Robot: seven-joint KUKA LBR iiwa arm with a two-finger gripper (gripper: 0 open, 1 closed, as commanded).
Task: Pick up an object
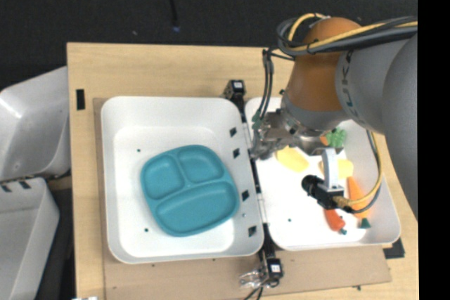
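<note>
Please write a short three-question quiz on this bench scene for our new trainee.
1. True or false: the blue tray lies in the left bin.
2. How many compartments does the tray have: A) two, B) three, C) five?
3. Fill in: the arm hangs over the ____ bin.

Key
1. True. It lies flat on that bin's floor.
2. B. Two small ones sit above one long one.
3. Right. The arm covers the upper part of the right bin, where yellow pieces, an orange carrot-like piece and a green piece lie.
</note>
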